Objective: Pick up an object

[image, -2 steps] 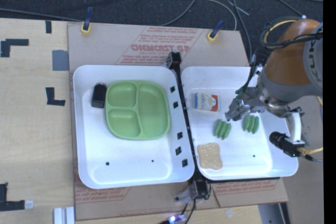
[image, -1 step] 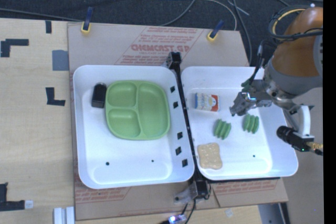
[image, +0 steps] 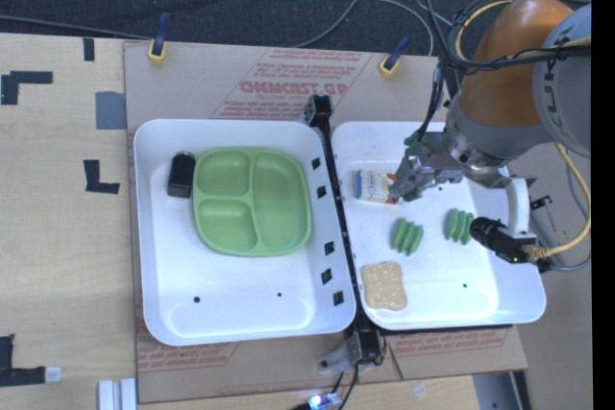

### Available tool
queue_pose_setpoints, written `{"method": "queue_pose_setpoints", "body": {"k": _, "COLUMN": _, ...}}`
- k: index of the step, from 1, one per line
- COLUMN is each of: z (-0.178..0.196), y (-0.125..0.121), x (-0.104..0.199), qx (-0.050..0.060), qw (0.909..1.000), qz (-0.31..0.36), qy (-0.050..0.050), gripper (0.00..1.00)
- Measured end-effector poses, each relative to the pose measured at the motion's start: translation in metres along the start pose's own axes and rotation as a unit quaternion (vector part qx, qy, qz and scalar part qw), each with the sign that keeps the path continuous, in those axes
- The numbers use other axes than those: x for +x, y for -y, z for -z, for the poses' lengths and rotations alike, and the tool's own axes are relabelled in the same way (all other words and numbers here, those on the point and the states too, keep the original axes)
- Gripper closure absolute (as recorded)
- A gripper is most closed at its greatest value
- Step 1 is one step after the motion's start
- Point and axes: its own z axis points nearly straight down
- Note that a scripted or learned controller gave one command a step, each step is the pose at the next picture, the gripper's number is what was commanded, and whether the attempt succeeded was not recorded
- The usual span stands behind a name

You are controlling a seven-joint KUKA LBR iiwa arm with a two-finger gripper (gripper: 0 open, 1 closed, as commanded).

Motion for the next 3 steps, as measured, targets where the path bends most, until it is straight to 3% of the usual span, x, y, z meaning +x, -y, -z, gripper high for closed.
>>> {"method": "queue_pose_setpoints", "body": {"k": 1, "z": -0.007, "y": -0.029, "x": 0.047, "qx": 0.000, "qw": 1.0000, "qz": -0.001, "qy": 0.001, "gripper": 1.00}}
{"method": "queue_pose_setpoints", "body": {"k": 3, "z": -0.002, "y": -0.059, "x": 0.134, "qx": 0.000, "qw": 1.0000, "qz": 0.000, "qy": 0.000, "gripper": 1.00}}
